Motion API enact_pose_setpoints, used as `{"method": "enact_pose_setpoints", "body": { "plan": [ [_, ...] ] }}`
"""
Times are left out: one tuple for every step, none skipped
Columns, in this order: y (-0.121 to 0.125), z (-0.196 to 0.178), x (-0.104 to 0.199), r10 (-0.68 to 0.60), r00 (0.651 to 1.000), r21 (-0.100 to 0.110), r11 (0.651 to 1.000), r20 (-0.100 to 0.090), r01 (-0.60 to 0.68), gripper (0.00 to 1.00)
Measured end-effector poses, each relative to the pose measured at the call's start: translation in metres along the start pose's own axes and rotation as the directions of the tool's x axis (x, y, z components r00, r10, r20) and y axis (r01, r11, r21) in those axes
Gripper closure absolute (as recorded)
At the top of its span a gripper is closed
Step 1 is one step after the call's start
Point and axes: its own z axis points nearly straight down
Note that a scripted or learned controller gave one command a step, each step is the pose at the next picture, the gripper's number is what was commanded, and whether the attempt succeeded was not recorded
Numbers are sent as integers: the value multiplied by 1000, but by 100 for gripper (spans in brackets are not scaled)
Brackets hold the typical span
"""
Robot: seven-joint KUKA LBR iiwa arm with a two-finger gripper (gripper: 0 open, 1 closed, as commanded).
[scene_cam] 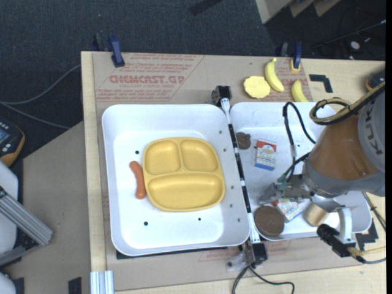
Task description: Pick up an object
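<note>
The arm (349,152) hides much of the right bin (269,112) and is cut off at the frame's right edge.

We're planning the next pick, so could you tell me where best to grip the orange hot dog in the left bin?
Probably grip the hot dog across its narrow middle, descending from above: it lies flat, lengthwise beside the yellow divided plate.

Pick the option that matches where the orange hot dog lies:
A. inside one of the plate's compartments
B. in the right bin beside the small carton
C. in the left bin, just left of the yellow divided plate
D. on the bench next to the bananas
C: the hot dog lies on the floor of the left bin, along the left edge of the yellow divided plate.
</note>
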Motion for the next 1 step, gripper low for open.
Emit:
{"method": "enact_pose_setpoints", "body": {
  "plan": [
    [4, -2, 11, -1, 1000, -7, 1000, 2, 1, 0]
  ]
}}
